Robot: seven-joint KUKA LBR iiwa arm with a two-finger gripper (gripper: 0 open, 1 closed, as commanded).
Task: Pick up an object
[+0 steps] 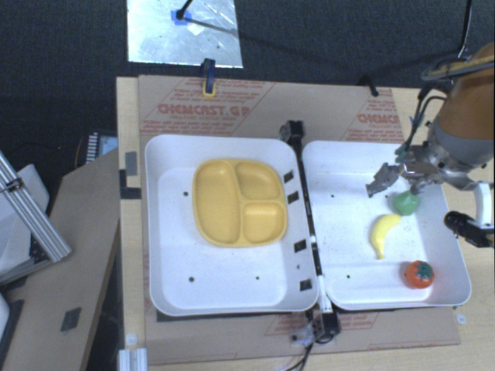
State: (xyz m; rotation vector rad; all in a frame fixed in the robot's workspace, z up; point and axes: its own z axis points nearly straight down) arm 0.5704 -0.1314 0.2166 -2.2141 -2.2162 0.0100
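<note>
two shallow white bins sat side by side on the bench, the left bin and the right bin, both of smooth moulded plastic with rounded corners and a few small dark dots on their floors. between them ran a dark seam with black clips. the left bin held one thing: a yellow divided plate, matte, rounded-square in shape, with three compartments, one large and two smaller.

the right bin held three small toy-like objects. one green round piece lay near the far right part, one yellow banana, curved and smooth, lay just below it, and one orange-red tomato with a dark green top sat near the near right corner, apart from the banana.

one arm reached in from the right, its grey body and orange band partly cut off by the picture edge. its gripper hung just above the green piece, with metal parts jutting leftward. the fingers were too jumbled and blurred to read, so i cannot tell how far apart they stood, nor whether they had the green piece between them; part of that piece was hidden under the gripper.

a cardboard sheet with faded red print lay beneath the bins.
</note>
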